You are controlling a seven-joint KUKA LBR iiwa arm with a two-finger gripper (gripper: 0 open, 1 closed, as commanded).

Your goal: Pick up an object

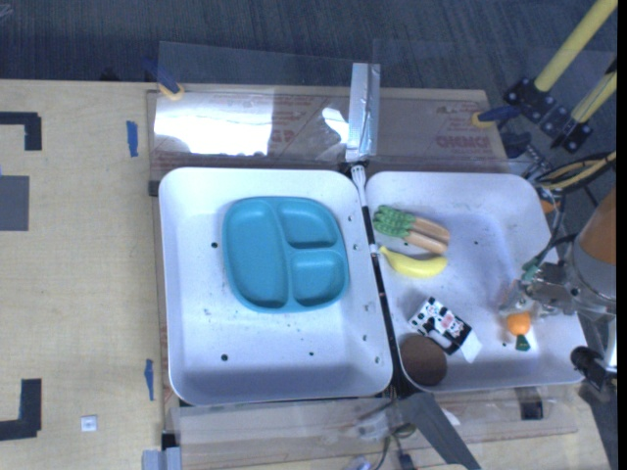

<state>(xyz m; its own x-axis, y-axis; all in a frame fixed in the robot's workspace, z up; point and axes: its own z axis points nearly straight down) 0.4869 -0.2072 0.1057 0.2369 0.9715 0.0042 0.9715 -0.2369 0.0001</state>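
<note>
The wooden bench (69, 292) runs along the left, bare wood with a few black marks and bits of blue tape. On it sit two shallow white bins side by side. The left bin (196, 341) holds a blue divided plate (285, 253) lying flat near its middle, with one large section on the left and two smaller ones on the right. Small dark specks dot the white floor around the plate.

Behind both bins, on the far side, stands a clear plastic sheet (255, 116) with a shiny metal strip (361, 111) upright at the line where the bins meet.

The right bin (470, 194) holds the loose things. At its far left lies a carrot-like toy (411, 228) with a green leafy end and a tan body, and just on the near side of it, touching or almost touching, a yellow banana (415, 262). Nearer still is a small black and white box (442, 325) tilted on a white card, and at the near left corner a brown round thing (424, 358) against the rim.

Further right, a small orange toy (518, 325) with a green tip lies on the bin floor. The gripper (537, 287) is just above and beside it, at the right of the bin, reaching in from the arm (598, 262) at the right edge. Whether the gripper is released or clenched cannot be told, and nothing can be seen between it
</note>
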